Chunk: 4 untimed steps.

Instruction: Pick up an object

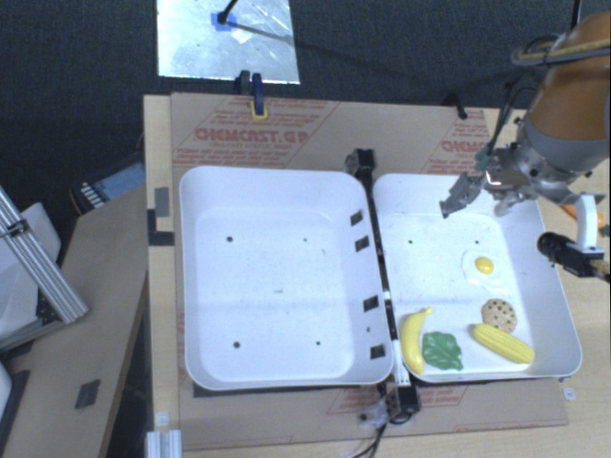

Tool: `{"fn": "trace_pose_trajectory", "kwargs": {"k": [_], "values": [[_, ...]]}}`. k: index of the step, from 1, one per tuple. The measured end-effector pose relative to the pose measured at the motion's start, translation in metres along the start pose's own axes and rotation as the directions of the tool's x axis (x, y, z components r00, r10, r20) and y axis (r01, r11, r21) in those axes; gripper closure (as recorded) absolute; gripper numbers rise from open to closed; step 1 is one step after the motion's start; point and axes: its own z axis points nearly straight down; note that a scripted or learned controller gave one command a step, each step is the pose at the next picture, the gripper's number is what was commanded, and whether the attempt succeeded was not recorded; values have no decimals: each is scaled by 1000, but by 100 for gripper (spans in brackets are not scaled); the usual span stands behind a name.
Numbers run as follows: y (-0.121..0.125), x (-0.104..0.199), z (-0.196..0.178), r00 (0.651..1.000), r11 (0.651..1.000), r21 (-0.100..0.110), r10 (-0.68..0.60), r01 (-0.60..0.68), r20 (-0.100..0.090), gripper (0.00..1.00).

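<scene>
Egg (482,265) lies flat at the right bin's (420,198) centre, with the gripper (474,194) at its 12 o'clock, fingers spread and empty; so low, it may slip a pinch.

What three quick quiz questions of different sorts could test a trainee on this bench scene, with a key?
1. True or false: the cookie lies in the left bin.
2. What touches the banana: A egg, B green leaf, C corn?
3. Which item lies nearest the gripper?

Key: 1 false, it lies in the right bin. 2 B, the green leaf. 3 the egg; the corn lies farther.
</scene>
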Motion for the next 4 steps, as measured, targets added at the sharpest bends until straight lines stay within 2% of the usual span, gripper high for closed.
{"fn": "trace_pose_trajectory", "kwargs": {"k": [1, 2, 3, 4], "values": [[-31, 39, -81, 1000, 1000, -9, -6, 6, -1, 0], [-37, 93, -213, 1000, 1000, -17, -9, 9, -2, 0], [-82, 102, -280, 1000, 1000, -9, -4, 4, -2, 0], [17, 47, -274, 1000, 1000, -4, 6, -6, 3, 0]]}}
